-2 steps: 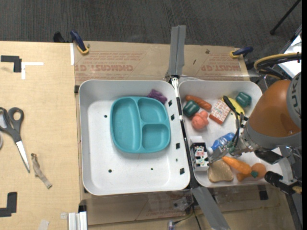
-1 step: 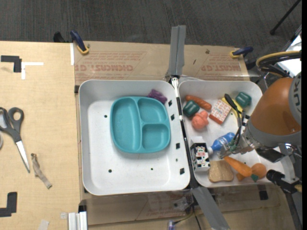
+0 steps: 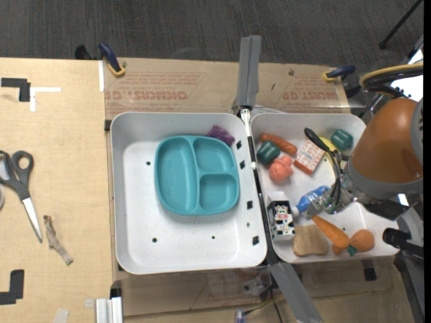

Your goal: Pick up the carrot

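Tapered orange carrot (image 3: 331,232) lying slantwise in right bin (image 3: 377,251), near front wall, between tan bread-shaped slice (image 3: 310,241) and round orange fruit (image 3: 362,240). Jaws (image 3: 329,204) poised just above thick end; cannot tell whether wide or narrow. Glossy teal divided plate (image 3: 198,175) in left bin (image 3: 131,200).

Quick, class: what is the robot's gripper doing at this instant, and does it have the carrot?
Gripper: low in the right bin, just above the carrot; open or closed cannot be told. The carrot lies on the bin floor, not held.
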`<state>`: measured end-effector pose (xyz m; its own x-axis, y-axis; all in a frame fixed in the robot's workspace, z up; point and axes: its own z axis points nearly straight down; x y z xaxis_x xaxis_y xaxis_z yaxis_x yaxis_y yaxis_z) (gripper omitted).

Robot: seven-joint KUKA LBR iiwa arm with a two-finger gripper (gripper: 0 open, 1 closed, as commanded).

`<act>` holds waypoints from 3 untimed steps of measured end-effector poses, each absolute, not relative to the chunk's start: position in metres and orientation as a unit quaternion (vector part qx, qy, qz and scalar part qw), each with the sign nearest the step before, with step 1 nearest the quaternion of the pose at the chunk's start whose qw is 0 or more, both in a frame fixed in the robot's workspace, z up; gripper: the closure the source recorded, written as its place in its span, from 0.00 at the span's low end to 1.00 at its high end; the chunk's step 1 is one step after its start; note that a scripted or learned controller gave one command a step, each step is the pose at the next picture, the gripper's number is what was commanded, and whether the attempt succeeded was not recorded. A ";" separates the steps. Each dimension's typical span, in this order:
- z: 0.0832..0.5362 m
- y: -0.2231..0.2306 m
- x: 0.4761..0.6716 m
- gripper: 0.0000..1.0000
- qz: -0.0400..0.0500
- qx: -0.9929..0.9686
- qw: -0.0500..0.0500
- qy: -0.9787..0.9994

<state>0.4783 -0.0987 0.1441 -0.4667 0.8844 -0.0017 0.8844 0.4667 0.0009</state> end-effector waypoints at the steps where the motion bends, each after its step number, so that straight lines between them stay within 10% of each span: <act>1: 0.191 -0.062 0.492 1.00 0.000 0.427 0.001 0.904; 3: 0.218 -0.016 0.480 1.00 0.000 0.170 0.001 0.985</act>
<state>0.4800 -0.0158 0.2183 -0.9424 0.3345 -0.0022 0.3345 0.9424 0.0010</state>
